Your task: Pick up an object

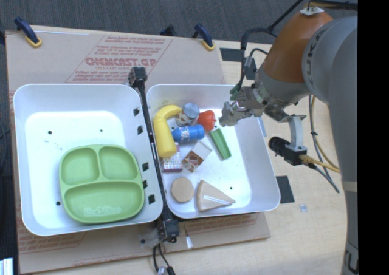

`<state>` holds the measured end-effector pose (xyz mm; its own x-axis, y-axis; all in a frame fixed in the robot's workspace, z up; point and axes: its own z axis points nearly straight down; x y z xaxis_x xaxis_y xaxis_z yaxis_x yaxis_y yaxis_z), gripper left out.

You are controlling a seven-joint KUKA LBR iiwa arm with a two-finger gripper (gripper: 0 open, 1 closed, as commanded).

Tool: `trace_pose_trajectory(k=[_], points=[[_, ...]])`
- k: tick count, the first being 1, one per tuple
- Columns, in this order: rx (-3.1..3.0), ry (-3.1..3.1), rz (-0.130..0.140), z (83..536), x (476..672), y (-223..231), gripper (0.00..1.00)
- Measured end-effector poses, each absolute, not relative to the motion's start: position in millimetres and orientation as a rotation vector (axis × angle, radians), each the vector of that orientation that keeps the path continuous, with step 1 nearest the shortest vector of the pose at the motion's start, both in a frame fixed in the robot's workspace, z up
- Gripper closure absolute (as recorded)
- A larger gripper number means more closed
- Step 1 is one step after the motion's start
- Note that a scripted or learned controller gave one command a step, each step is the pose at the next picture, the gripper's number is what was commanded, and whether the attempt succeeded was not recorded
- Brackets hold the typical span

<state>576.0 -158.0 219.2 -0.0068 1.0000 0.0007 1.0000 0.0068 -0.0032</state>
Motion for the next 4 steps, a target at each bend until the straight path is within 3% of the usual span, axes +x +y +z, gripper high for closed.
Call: trace_pose_trajectory(k=[1, 3, 4], points=[[-2.213, -2.229, 0.002, 192.1, 626.4, -159.5, 1.0], [-2.198, -2.246, 0.003, 213.0, 627.5, -158.5, 1.0], [-2.212, -2.227, 0.003, 224.1, 601.6, -101.2, 1.0]])
